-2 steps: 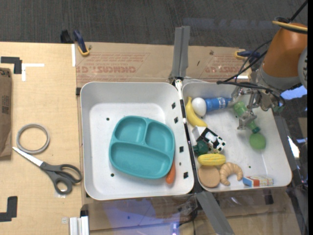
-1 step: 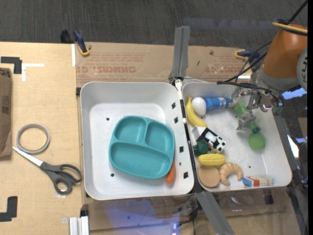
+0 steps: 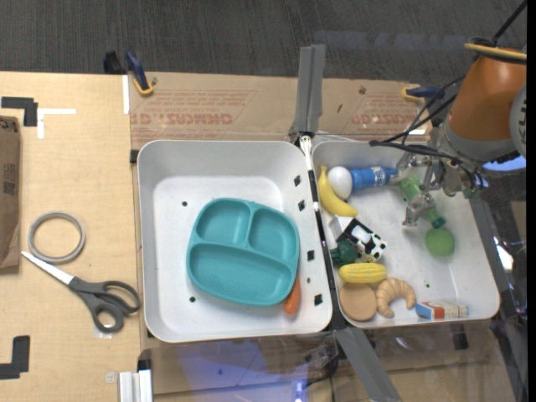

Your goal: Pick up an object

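Toys (image 3: 368, 262) fill the right bin (image 3: 484, 249), and any one of them could be the thing to pick up. The closest to the gripper (image 3: 416, 212) is a green ball (image 3: 440, 242), which lies just below and to the right of it, near the bin's right wall. The gripper hangs over the upper part of this bin, pointing down, with a small green thing near its tip. I cannot tell how far open it is, and nothing can be seen held in it. Farther left, a white egg (image 3: 339, 178) and a blue bottle (image 3: 368, 177) lie near the top, next to a yellow banana (image 3: 332, 199). Below them are a black and white toy (image 3: 365, 239), a corn cob (image 3: 362, 272), a croissant (image 3: 396, 294), a round cookie (image 3: 358, 305) and a small box (image 3: 441, 310). The left bin (image 3: 159, 224) has a teal plate (image 3: 243, 252) with a carrot (image 3: 291, 300) at its edge. Scissors (image 3: 88, 290) and a tape roll (image 3: 56, 234) lie on the bench, well apart. The ball is round, so I think it could roll away if the gripper bumps it. The gripper could also come down beside it and close on nothing.
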Motion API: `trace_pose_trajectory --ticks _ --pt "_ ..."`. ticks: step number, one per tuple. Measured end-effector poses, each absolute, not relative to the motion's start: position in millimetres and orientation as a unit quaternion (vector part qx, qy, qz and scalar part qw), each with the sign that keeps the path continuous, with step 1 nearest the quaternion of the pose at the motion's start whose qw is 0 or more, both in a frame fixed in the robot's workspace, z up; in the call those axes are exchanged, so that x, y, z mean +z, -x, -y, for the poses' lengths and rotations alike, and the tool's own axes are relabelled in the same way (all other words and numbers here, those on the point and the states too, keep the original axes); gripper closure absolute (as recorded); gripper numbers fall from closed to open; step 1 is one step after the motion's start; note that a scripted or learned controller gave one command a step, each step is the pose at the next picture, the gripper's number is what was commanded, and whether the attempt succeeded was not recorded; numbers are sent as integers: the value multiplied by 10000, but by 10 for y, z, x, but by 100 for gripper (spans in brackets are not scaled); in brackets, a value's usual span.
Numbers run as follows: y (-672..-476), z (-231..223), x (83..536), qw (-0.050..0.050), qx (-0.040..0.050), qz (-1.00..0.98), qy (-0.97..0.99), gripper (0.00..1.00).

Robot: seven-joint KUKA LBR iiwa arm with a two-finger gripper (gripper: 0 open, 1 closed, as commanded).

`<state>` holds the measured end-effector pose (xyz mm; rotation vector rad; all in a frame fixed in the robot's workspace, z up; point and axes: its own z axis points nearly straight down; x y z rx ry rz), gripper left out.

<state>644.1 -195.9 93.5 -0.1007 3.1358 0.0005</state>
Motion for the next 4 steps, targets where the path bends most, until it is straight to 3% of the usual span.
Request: trace_pose_trajectory --ticks 1,2,3,4 --pt "-6503 1923 923 -32 -12 -9997 237 0" --pt "-6538 1912 1040 46 -16 -9997 238 100" --pt "-6538 1912 1040 45 -17 -9997 240 0" --pt "-6173 1889 929 21 2 -10000 -60 0"
